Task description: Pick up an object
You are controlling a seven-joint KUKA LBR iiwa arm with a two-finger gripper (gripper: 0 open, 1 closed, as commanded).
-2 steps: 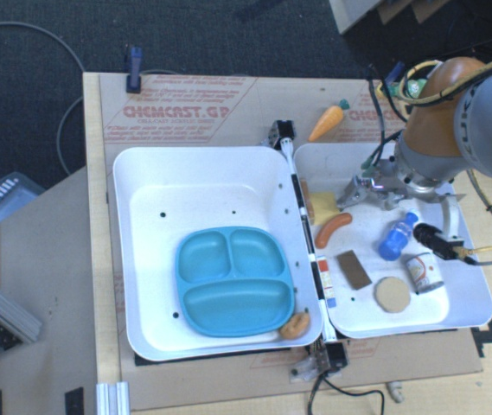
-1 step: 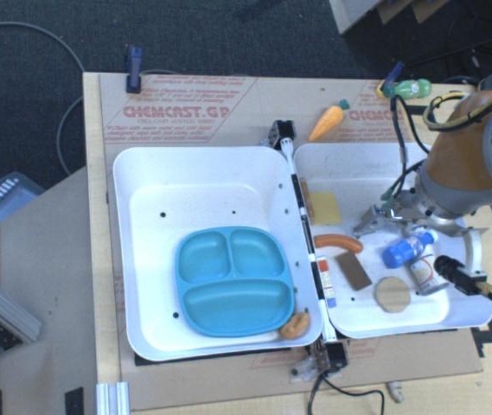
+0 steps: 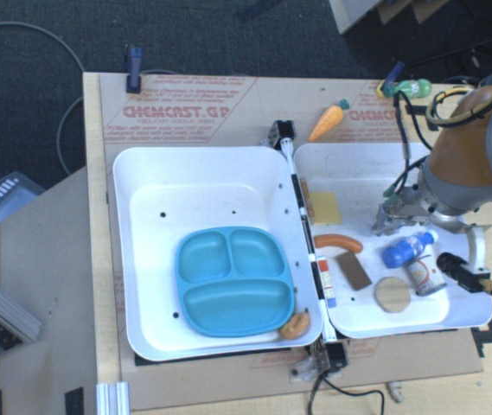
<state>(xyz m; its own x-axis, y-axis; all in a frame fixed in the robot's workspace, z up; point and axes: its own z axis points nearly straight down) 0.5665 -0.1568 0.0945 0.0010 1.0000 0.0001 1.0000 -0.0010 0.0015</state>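
The arm [image 3: 475, 150], grey with an orange band, enters from the right and reaches down into the right bin [image 3: 358, 164]. The gripper [image 3: 394, 219] sits low over the bin floor near the middle of that bin; whether it is released or clenched cannot be told from this angle, and nothing is seen held in it.

Just below and to the right of the gripper lies a blue bottle [image 3: 406, 250], on its side, close to the gripper but not visibly gripped. Beside the bottle, toward the bin's right wall, lies a small can [image 3: 422, 276]. A round tan disc [image 3: 392, 295] rests near the front edge of the right bin, just below the bottle. To the left of the disc lies a brown block [image 3: 354, 271], and above it an orange-red sausage [image 3: 338, 243], close to the divider between the bins. A yellow square pad [image 3: 323, 207] lies flat above the sausage.

The left bin [image 3: 142, 188] holds a blue sectioned plate [image 3: 233, 279], lying flat toward the front. A small brown pastry [image 3: 295, 325] touches the plate's front right corner.

Outside the bins, a toy carrot [image 3: 327, 121] lies on the brown board [image 3: 185, 111] behind the right bin
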